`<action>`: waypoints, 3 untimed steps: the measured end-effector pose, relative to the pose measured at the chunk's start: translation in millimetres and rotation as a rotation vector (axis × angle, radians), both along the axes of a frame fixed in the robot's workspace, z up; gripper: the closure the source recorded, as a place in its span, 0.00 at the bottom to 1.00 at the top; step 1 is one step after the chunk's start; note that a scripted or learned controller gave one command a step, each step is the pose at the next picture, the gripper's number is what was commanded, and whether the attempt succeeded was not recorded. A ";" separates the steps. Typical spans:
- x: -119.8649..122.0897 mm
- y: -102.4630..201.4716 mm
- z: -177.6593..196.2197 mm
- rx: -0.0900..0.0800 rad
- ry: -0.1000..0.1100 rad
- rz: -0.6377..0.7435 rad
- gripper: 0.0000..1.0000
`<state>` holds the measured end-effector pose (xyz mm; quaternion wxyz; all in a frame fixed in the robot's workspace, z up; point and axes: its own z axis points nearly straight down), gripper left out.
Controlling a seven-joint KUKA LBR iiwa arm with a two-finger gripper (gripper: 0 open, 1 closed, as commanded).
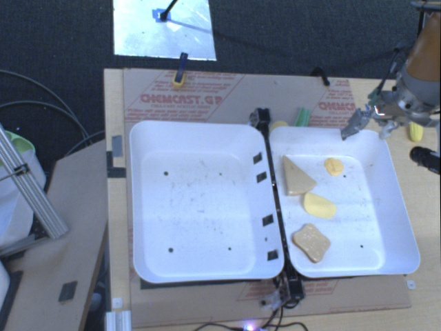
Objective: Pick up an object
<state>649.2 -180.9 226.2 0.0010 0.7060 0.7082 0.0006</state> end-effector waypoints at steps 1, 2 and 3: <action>-25.0 33.2 -149.6 0.004 0.009 0.003 0.00; -139.0 85.9 -142.9 0.005 0.012 -0.002 0.00; -108.3 182.2 -35.0 -0.003 -0.012 0.003 0.00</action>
